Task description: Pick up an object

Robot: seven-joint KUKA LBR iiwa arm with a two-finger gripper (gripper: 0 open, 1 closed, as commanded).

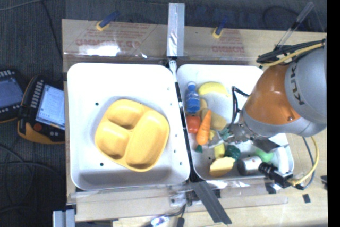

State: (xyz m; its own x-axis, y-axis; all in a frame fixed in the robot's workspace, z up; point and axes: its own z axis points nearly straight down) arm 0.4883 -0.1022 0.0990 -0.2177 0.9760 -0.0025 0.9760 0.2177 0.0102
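Observation:
The right bin (234,73) holds a heap of small things. A blue bottle (192,98) lies at its left side beside a yellow banana-like piece (212,87). Below them an orange carrot (204,127) leans against a red piece (193,124). A pale yellow block (221,166) and a dark green piece (232,150) sit near the front wall. My gripper (227,135) hangs low over the middle of the heap, just right of the carrot and above the green piece. The orange wrist hides the bin's right part.
The left bin (85,167) holds a yellow divided plate (133,134). A bright green piece (265,157) lies at the right bin's front right. A handheld controller (45,111) rests on the floor to the left of the bench.

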